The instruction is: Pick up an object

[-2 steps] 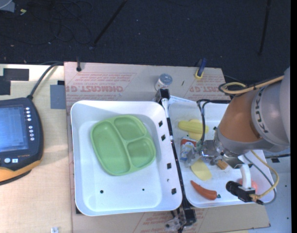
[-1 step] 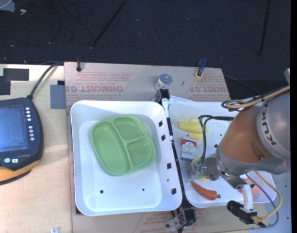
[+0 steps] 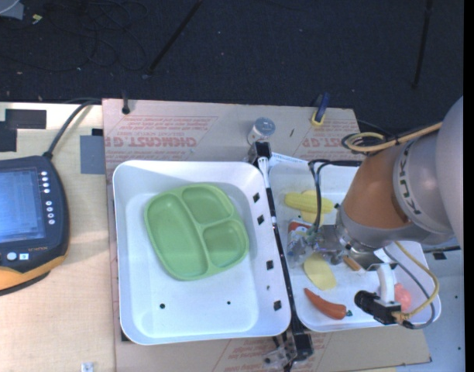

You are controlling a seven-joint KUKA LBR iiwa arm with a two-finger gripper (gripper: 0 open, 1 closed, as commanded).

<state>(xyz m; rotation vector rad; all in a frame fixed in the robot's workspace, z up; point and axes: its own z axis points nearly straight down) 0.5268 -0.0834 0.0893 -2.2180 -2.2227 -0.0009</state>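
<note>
Right bin (image 3: 423, 320): gripper (image 3: 308, 241) low near its left wall; grip state cannot be told. Yellow slice (image 3: 320, 272) just below-right of it; corn (image 3: 308, 202) above; chili (image 3: 327, 304) nearer front.

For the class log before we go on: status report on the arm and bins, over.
Gripper low in the right bin, fingers unclear. Yellow corn, pale yellow piece, red pepper loose around it. Green divided plate in the left bin, out of the way.

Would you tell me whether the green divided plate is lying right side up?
Right side up: the green divided plate shows three hollow compartments facing up.
</note>
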